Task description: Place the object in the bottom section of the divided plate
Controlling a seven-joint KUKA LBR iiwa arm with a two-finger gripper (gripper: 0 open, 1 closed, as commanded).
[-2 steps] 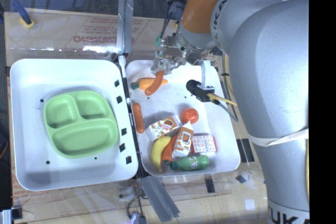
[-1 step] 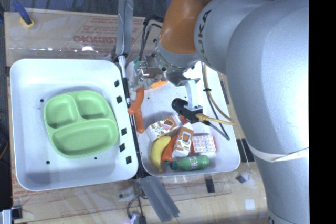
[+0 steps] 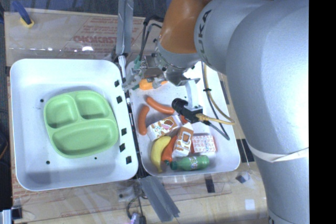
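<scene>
Camera view. Landmark: green divided plate (image 3: 80, 123), lying flat in the left white bin (image 3: 26, 165). Its large bottom section faces the near edge of the surface; two smaller sections sit behind it. All three hold nothing.

Right white bin (image 3: 227, 162), just right of the plate's bin, holds the toy food: two orange sausages (image 3: 159, 106), one lying crosswise and one lengthwise, right of the plate; a yellow banana (image 3: 159, 150) and a green bottle (image 3: 190, 163) lower right of it; small printed cartons (image 3: 182, 141) between them, print too small to read.

Gripper (image 3: 149, 81) is low at the far left corner of the right bin, up and right of the plate. Something small and orange shows at its tip; open or closed cannot be told, nor whether anything is gripped.

Faint red lettering on the brown surface (image 3: 68, 34) behind the plate, illegible.
</scene>
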